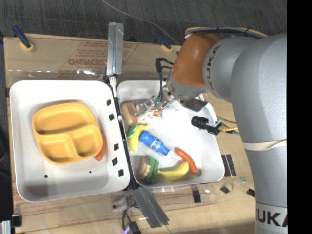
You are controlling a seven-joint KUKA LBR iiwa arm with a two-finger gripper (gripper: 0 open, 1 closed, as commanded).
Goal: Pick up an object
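Blue bottle (154, 143), white label; arm (243, 72) lettered KUKA

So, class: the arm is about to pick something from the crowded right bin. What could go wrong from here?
1. The claw sits among the packed items at the far end of the right bin; it may nudge the brown cylinder instead of gripping anything.
2. The blue bottle lies across the banana, so lifting either could drag the other.
3. The cable might snag.
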